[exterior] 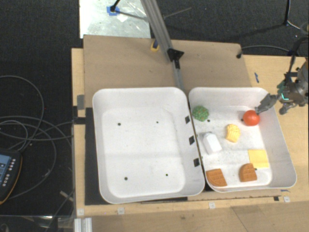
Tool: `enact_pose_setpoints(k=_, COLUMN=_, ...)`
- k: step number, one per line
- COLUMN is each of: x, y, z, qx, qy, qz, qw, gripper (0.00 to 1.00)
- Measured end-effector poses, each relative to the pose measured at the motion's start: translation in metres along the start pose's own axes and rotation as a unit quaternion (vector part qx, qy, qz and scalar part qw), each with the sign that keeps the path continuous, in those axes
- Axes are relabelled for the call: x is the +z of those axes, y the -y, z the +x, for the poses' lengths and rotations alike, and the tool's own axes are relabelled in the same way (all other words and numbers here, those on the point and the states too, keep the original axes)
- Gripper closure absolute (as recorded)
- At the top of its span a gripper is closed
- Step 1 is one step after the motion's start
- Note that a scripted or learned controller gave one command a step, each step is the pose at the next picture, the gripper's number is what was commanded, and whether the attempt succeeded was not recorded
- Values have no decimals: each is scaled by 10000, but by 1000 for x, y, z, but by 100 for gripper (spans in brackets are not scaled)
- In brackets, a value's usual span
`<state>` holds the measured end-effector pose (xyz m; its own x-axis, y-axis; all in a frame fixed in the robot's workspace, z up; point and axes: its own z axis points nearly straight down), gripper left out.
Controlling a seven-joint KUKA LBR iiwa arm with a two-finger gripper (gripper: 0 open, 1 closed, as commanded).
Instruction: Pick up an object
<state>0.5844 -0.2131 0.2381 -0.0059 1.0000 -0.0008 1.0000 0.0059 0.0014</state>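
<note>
Nowhere legible writing; open-fingered gripper [274,104] just beside red ball [250,118] in right bin [285,144].

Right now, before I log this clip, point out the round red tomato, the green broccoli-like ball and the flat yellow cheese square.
Round red tomato [250,118]: camera view, centre of its top.
Green broccoli-like ball [201,113]: camera view, middle of its bumpy crown.
Flat yellow cheese square [259,158]: camera view, centre of its face.

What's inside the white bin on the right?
The right bin holds a green ball, a red ball, a yellow corn piece, a white block, a yellow block and two brown pieces. Nothing looks covered.
</note>
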Motion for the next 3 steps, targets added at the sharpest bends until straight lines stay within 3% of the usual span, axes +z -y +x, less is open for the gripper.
enact_pose_setpoints(k=1, x=61, y=-4, z=-3, qx=17, qy=-5, qz=19, qw=10000, gripper=0)
enact_pose_setpoints(k=3, x=148, y=2, z=3, qx=20, qy=-1, qz=3, qw=10000, gripper=0)
